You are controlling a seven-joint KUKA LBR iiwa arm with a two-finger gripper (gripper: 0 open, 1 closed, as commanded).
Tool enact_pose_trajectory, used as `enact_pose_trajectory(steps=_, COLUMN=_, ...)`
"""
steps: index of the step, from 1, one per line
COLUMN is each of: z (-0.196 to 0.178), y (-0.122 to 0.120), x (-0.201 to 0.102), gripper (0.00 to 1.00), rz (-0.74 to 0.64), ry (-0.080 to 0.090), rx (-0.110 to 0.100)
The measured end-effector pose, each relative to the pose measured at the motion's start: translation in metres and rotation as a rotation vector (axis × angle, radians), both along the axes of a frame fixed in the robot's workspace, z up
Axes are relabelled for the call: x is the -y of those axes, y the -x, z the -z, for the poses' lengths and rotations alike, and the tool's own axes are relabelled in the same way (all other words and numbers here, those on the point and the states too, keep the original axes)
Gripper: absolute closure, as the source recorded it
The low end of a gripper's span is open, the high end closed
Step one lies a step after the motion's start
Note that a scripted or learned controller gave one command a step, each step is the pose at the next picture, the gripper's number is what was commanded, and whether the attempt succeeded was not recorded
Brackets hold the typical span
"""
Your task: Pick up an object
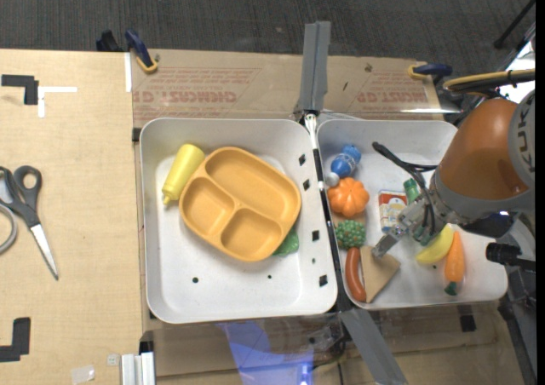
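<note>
Judgement favoured a straight descent, since the two-finger gripper (407,223) hung with fingers parted and empty just left of the curved yellow plastic banana (436,245), crowded beside an orange carrot (455,261).

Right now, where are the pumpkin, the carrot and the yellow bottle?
pumpkin (347,197), camera view, middle of its orange body
carrot (455,262), camera view, middle of its orange root
yellow bottle (180,172), camera view, middle of its body
</note>
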State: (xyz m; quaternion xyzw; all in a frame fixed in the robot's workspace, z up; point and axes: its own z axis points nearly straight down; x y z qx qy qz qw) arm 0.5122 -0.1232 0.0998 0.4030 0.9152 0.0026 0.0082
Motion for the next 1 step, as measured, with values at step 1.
enact_pose_trajectory(steps=1, z=-0.0013, y=-0.0936, x=0.0199, gripper=0.00, rz=-0.190, ry=0.007, rx=0.001)
